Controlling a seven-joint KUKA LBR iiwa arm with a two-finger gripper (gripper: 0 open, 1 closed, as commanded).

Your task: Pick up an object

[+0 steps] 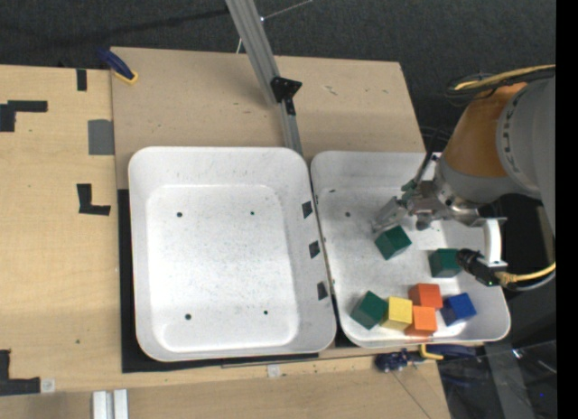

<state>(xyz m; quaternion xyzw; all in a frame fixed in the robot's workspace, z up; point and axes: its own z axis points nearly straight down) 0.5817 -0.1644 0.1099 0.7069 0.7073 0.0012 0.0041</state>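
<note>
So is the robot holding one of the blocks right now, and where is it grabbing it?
Cannot tell. The gripper sits right above a dark green block in the right bin, but the grip itself is unclear.

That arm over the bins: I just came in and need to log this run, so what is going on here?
The grey arm reaches in from the right over the right bin, its gripper low, just above a dark green block. No block shows between its fingers. More blocks lie near the bin's front edge: green, yellow, orange and blue.
</note>
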